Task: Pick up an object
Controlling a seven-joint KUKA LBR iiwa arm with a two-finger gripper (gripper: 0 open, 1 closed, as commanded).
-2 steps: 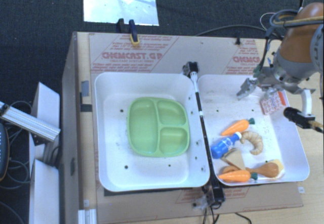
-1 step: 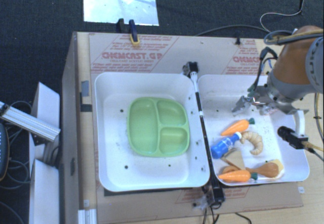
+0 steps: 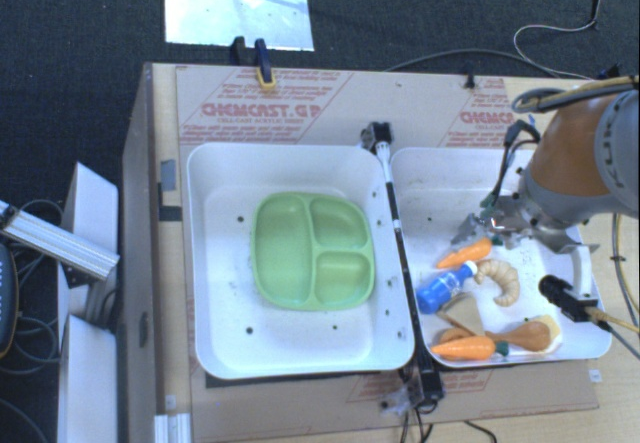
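Orange and plastic-looking, a toy carrot point(image 3: 463, 348) lies at the near edge of the right bin point(image 3: 440, 171), well toward the camera from the gripper point(image 3: 490, 225). Beside it rests a tan drumstick point(image 3: 528, 336), with a brown wedge point(image 3: 465, 314) just behind. Closer to the jaws, a blue bottle point(image 3: 438, 288) with a white cap lies tilted, and a pale croissant-like piece point(image 3: 502, 279) curls beside it. A second small carrot point(image 3: 466, 254) sits immediately below the gripper, nearly at its tips. Whether the jaws are parted or closed cannot be told, and nothing is visibly held between them. Left of the gripper, across the divider, the left bin point(image 3: 205, 261) holds a green divided tray point(image 3: 311, 250). Behind the bins lies brown lettered board point(image 3: 300, 96).
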